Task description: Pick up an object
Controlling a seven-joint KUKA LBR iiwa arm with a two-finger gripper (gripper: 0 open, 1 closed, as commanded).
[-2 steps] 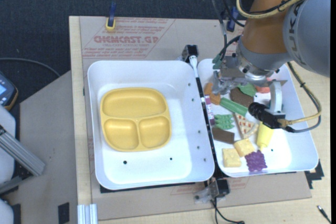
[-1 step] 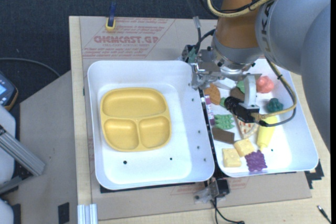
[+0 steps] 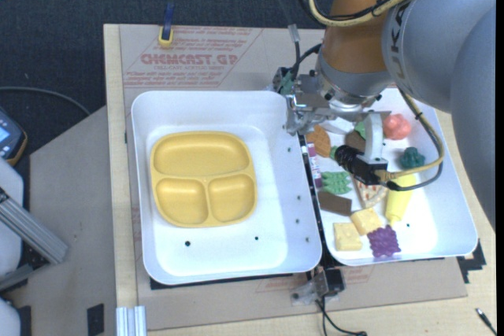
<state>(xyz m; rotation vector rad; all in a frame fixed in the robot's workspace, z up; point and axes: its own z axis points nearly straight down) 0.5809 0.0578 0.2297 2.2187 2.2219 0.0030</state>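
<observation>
My gripper (image 3: 305, 120) hangs low over the far left corner of the right bin (image 3: 453, 232), under the orange wrist band. Just below it lies a small orange-brown toy food piece (image 3: 319, 142). More toy foods lie scattered in this bin: a green leafy piece (image 3: 336, 182), a brown slab (image 3: 334, 204), two yellow cheese cubes (image 3: 346, 236), purple grapes (image 3: 383, 241), a yellow corn-like piece (image 3: 398, 202), a pink piece (image 3: 398, 126) and a dark green piece (image 3: 411, 159). The arm hides part of the bin's far side.
The left bin (image 3: 279, 169) holds a yellow divided plate (image 3: 205, 177). The wall between the two bins runs right beside the gripper. A cardboard sheet (image 3: 189, 55) lies under the bins' far edge.
</observation>
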